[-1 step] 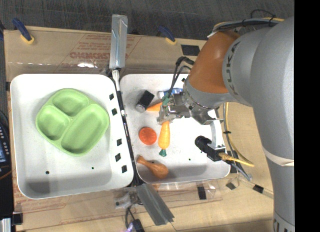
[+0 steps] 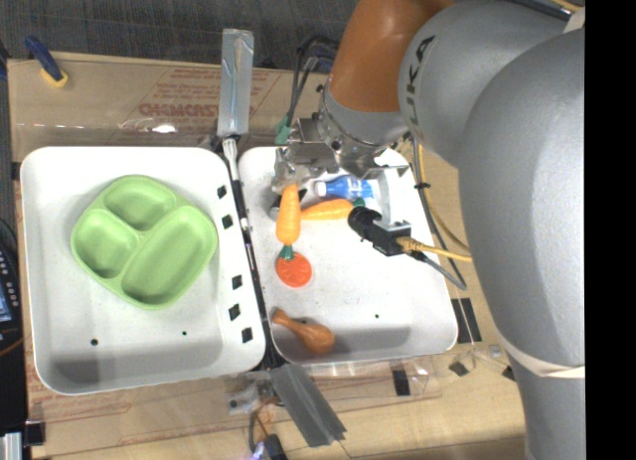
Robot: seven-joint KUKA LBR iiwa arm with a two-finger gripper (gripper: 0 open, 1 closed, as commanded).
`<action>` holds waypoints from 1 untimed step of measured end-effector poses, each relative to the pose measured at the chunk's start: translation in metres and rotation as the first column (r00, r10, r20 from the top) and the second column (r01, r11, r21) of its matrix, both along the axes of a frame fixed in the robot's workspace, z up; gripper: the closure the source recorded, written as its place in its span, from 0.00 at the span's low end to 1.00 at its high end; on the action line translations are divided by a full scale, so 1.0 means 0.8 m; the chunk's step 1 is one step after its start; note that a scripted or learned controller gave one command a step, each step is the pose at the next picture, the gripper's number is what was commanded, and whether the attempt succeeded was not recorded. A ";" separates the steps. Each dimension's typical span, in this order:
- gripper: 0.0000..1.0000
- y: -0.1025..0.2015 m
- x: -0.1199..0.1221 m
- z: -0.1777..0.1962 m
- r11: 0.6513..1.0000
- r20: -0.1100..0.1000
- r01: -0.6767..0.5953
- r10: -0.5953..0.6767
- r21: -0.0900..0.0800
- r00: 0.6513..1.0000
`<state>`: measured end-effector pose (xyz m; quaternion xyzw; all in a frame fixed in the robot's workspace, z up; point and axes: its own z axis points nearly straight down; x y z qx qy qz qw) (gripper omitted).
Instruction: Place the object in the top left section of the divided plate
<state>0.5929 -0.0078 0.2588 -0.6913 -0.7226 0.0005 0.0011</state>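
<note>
Robotics lab rig: cardboard-covered desk (image 2: 149, 90), two white bins (image 2: 60, 349) clamped together on it, toy food in the right one, cabled KUKA arm (image 2: 497, 100) overhead.

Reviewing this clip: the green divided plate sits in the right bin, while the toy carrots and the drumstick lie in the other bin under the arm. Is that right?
Not quite. The camera view shows the green divided plate in the left bin, not the right. The rest stands: the toy carrots and the drumstick lie in the other bin, under the arm.
</note>
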 end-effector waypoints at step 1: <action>1.00 -0.092 -0.036 -0.036 1.000 -0.003 0.009 -0.009 -0.001 1.000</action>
